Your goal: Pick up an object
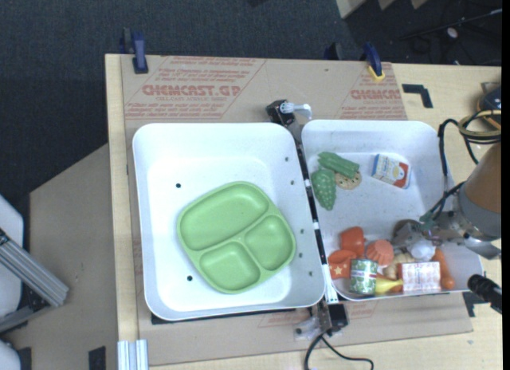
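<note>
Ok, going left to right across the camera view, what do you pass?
Green tray → green pickles → small carton → gripper

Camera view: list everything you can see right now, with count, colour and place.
Bins: 2, white, side by side on the bench.
Divided plate: 1, light green, left bin.
Toy vegetables: 2, green, right bin, upper left.
Small carton: 1, white with red and blue, right bin, top.
Toy food pile: several pieces, red, orange, yellow, right bin, lower part.
Can: 1, green and white, in that pile.
Clamps: 2, blue, bench's far edge.
Gripper: 1, grey, low over the right bin's lower right.
</note>
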`<state>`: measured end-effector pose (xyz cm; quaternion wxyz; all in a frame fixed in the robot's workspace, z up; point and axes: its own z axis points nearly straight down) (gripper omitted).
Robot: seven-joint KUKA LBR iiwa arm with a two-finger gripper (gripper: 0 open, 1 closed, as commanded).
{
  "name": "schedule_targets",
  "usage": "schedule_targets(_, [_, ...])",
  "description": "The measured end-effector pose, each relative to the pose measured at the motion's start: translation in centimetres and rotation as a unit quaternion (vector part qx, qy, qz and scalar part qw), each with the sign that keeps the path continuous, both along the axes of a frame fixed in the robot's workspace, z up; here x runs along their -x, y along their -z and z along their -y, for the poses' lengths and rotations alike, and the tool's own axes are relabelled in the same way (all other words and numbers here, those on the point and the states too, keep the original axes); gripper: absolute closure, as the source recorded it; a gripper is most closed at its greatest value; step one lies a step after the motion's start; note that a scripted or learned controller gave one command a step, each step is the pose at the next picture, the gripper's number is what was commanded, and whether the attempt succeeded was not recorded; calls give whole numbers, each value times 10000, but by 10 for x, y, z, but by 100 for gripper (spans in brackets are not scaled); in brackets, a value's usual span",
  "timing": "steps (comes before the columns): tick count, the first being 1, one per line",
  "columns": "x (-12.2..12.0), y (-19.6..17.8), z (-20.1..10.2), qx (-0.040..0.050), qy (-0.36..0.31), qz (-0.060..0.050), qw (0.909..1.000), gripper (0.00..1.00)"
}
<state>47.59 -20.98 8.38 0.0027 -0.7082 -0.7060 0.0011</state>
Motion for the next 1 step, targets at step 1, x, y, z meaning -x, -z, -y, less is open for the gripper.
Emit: schedule_targets(1, [-4,-11,1,21,-4,40,10000,100])
